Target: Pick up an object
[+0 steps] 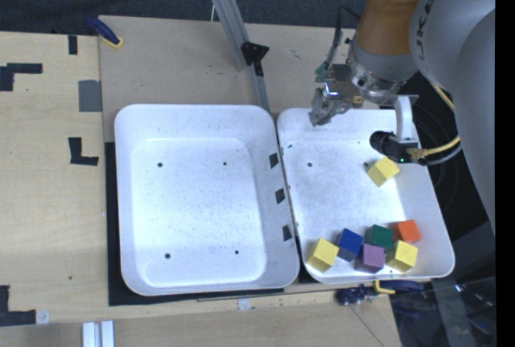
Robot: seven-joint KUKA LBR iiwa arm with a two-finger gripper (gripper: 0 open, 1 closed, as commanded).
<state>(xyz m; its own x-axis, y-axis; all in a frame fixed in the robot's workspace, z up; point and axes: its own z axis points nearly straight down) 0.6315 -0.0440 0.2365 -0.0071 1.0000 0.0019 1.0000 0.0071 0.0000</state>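
Note:
My gripper (323,113) hangs over the far left corner of the right bin (338,176), with nothing between its fingers. A lone yellow cube (383,171) lies to its right, near the bin's right wall. Along the near edge sits a cluster of cubes: yellow (323,254), blue (350,242), green (378,237), purple (372,257), orange (407,230) and another yellow (404,255). The gripper is well apart from all of them.
The left bin (197,196) lies beside the right one. A slanted metal pole (233,15) with a black clamp rises behind the bins. The arm's grey body and cables take up the right side. Black tape marks dot the bench at left.

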